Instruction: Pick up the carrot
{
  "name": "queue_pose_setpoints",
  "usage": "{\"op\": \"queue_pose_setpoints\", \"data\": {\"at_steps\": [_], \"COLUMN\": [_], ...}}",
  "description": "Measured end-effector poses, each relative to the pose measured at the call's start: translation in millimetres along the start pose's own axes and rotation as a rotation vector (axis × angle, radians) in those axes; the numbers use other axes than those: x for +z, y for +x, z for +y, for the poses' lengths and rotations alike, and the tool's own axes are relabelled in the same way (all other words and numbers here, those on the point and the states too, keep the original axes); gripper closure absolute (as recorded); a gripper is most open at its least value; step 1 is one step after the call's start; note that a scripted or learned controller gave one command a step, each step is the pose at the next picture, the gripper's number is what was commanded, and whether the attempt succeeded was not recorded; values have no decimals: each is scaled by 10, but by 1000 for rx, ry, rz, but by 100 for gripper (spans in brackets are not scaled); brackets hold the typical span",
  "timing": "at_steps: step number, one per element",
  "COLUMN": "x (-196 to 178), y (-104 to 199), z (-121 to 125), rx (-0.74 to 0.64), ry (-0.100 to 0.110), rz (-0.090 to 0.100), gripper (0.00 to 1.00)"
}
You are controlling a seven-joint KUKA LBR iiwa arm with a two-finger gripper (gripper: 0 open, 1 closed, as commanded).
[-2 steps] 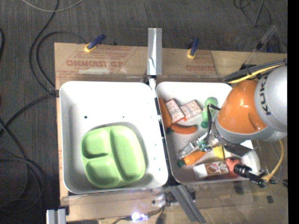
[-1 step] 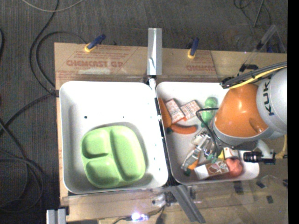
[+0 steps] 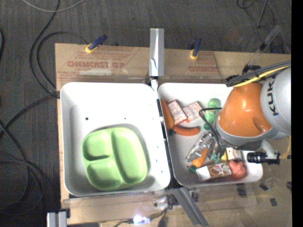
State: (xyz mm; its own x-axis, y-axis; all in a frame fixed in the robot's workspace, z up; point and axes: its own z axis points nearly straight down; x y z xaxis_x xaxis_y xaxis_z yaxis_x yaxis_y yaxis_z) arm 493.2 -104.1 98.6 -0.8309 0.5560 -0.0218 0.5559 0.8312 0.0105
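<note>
The arm's orange band [image 3: 244, 110] is covering much of the right bin [image 3: 182, 174], hiding whatever is lying beneath it. The gripper [image 3: 204, 150] is showing as a tangle of metal below that band, and how its tips are standing is too cluttered to read. An orange piece [image 3: 200, 161] is poking out under it, maybe the carrot, but most of it is masked. A green item [image 3: 213, 104] is peeking out beside the band, its shape mostly covered. The carton [image 3: 217, 171] and the red thing [image 3: 238, 170] next to it are looking blurred, print unreadable. The grey arm housing [image 3: 282, 103] is running off the right side. Cables [image 3: 19, 126] are trailing past the left edge.
</note>
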Motion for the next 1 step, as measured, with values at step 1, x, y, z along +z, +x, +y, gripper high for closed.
{"op": "queue_pose_setpoints", "data": {"at_steps": [1], "x": [-833], "y": [373], "z": [445], "rx": [-481], "ry": [4], "rz": [28], "gripper": [100]}}
